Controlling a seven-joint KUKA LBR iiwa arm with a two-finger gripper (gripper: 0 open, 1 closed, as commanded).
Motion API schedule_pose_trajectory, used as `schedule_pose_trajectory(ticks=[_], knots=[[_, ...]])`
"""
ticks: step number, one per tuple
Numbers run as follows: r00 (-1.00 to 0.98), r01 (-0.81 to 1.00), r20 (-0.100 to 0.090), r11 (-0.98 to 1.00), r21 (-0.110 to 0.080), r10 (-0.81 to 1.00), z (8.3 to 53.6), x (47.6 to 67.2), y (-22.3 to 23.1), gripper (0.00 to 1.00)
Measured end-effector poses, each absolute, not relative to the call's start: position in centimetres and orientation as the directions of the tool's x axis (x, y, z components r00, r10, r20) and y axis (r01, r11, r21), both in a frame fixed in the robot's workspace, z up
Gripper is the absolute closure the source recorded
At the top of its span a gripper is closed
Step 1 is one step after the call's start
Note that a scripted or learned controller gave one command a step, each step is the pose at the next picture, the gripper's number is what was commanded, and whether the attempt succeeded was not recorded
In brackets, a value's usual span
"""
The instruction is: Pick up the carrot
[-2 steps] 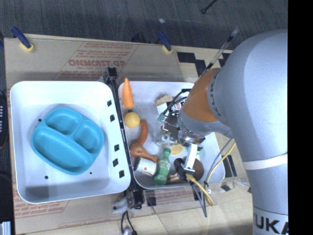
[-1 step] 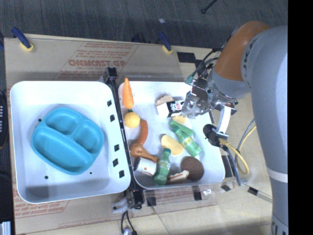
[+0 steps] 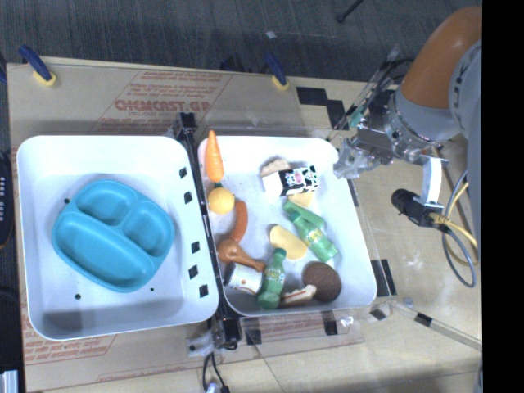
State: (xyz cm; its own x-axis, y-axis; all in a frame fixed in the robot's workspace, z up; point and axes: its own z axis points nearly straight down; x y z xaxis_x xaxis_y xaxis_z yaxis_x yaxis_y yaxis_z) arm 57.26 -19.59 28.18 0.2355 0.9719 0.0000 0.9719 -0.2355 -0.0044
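We see the carrot lying at the far-left corner of the right bin, its tip pointing away from the camera and its length pressed against the wall shared by the 2 bins, with a small yellow ball just beside its near end. We judge that this wall-hugging position leaves little room for a finger on the carrot's left side. The gripper hangs above the far-right rim of the same bin, probably parked clear of the clutter so the toys stay visible; we cannot tell its state. The carrot lies well apart from it, across the full width of the bin to the left. The left bin holds a blue divided plate.
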Motion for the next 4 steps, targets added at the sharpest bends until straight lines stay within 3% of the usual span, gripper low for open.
schedule_pose_trajectory(ticks=[1,2,3,4], knots=[[0.002,1.000,0.005,-0.002,-0.010,1.000,19.2,50.4,-16.1,1.00],[0.002,1.000,0.003,-0.002,-0.008,1.000,19.2,50.5,-16.2,0.00],[-0.208,0.978,0.005,0.208,-0.009,0.978,13.6,52.7,-11.6,0.00],[-0.445,0.896,0.000,0.445,0.002,0.896,10.6,57.8,-13.1,0.00]])
